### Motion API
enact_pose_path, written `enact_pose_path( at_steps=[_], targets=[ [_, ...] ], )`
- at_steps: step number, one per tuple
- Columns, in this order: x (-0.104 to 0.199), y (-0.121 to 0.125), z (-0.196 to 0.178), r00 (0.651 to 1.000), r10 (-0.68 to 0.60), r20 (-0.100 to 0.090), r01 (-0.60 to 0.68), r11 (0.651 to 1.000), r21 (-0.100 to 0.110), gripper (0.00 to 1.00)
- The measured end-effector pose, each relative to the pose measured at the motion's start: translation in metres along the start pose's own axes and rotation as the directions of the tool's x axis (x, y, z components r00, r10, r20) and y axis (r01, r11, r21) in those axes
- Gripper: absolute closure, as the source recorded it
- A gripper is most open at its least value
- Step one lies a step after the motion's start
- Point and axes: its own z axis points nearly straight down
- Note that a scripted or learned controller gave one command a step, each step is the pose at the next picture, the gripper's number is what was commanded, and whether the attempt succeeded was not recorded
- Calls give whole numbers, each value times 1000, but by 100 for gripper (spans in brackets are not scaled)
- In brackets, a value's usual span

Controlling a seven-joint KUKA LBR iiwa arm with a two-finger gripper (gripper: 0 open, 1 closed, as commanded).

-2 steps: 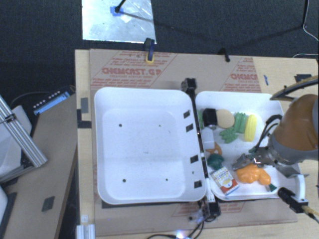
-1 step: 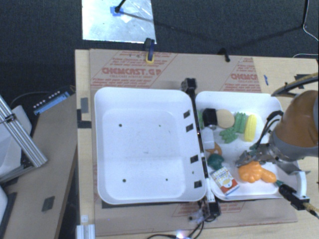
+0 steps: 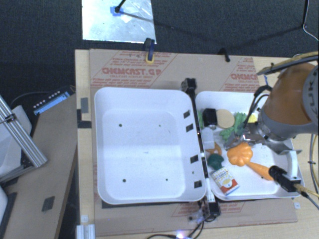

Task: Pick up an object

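Currently your gripper (image 3: 238,139) sits low in the right bin (image 3: 234,97), beside a lumpy orange toy (image 3: 239,154). You cannot tell the jaw state. A small printed carton (image 3: 225,180) lies nearer.

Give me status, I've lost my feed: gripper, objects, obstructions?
Gripper low in right bin, over the clutter. Fingers unclear. Orange toy just beneath, green toy alongside. Left bin unaffected.
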Motion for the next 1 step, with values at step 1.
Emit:
enact_pose_path(
  at_steps=[1],
  targets=[
    [58,-24,-13,1000,2,-2,-2,1000,9,100]
  ],
)
